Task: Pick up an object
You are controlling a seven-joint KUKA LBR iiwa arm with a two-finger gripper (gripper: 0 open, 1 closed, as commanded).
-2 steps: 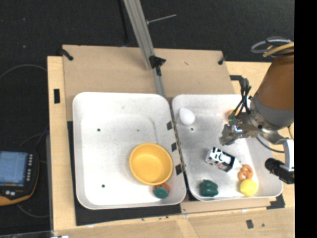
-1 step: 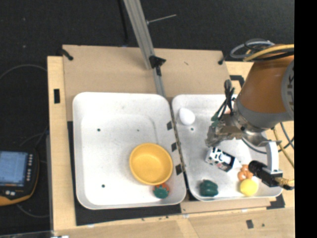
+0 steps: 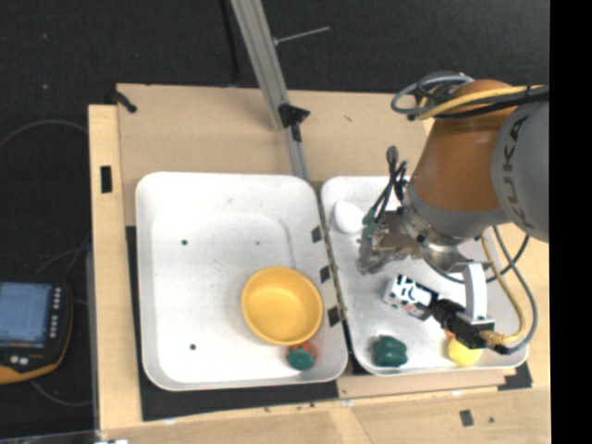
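Hovering low in the right white bin (image 3: 518,363), the gripper (image 3: 372,248) hides its state; I cannot tell. Beside it a white-and-black toy (image 3: 408,295) waits; descend squarely, close slowly.

A single fixed camera hangs above the tabletop (image 3: 213,137) and looks down at a slant. It sits far enough back to take in both white bins: the left bin (image 3: 166,211) and the right bin (image 3: 338,188) fill the middle of the frame. The tabletop's far edge lies toward the top, its near edge at the bottom. Dark floor (image 3: 55,44) surrounds it above and left. The arm (image 3: 481,169) enters from the right.
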